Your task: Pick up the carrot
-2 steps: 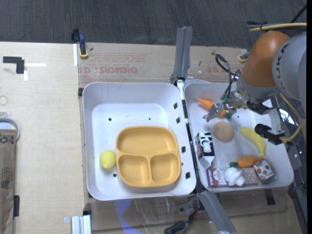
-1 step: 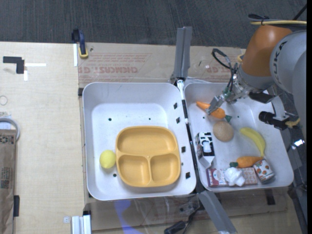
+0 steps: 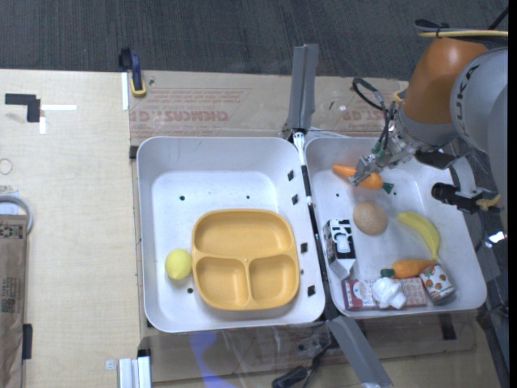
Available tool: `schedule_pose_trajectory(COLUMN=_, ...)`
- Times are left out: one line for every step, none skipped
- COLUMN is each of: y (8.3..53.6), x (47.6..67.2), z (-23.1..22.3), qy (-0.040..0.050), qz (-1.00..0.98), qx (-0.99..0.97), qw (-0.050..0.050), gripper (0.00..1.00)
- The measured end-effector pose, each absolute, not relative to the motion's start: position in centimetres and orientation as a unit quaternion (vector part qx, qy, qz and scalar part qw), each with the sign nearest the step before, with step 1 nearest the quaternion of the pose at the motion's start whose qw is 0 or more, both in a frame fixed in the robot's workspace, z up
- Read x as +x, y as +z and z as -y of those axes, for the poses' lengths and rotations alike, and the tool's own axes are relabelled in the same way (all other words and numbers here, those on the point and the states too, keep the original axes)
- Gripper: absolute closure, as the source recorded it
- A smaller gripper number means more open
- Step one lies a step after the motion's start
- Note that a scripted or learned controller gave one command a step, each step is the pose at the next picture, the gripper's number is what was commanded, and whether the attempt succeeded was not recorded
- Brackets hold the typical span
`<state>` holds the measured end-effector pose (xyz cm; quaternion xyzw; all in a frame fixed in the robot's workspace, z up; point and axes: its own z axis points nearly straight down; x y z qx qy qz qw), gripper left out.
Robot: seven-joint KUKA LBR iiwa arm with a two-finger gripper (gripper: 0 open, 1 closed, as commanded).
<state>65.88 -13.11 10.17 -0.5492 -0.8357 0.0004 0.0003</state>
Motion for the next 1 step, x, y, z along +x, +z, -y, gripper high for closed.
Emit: schedule_pose_trajectory(y=23.45, x=65.95, z=13.0, qy=-0.0002, qz=0.858, qx=-0.513, qw=-0.002, gripper=1.0)
